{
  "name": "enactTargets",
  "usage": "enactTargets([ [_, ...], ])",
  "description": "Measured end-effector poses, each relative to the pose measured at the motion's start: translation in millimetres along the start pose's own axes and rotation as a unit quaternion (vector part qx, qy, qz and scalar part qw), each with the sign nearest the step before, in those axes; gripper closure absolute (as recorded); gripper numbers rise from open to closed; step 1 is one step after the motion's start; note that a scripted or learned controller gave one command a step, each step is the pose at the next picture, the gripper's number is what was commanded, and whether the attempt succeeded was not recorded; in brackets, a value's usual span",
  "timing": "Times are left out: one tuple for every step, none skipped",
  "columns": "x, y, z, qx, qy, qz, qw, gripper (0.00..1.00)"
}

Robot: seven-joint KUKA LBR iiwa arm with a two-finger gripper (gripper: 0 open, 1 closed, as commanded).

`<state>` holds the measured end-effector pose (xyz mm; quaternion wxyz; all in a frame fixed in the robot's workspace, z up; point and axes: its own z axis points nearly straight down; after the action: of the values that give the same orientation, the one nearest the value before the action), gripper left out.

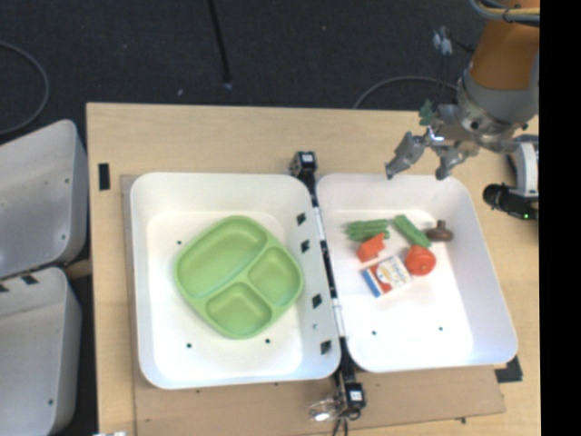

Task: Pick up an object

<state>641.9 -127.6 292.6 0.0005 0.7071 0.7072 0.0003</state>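
A robot's gripper (419,160), fingers spread and holding nothing, hovers above the far edge of the right bin (472,334), which contains small toys (397,257).

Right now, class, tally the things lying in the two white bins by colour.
Green: 3: divided plastic plate, bean bundle, long vegetable
Red-orange: 2: tomato, small piece
White: 1: small carton
Brown: 1: small lump
Total: 7
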Motion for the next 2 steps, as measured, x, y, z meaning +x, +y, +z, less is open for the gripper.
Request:
enactTargets([
  [3.7,6.3,59.4,0.002,-0.001,-0.001,1.0,0.0],
  [5.9,5.2,121.9,0.002,-0.001,0.0,1.0,0.0],
])
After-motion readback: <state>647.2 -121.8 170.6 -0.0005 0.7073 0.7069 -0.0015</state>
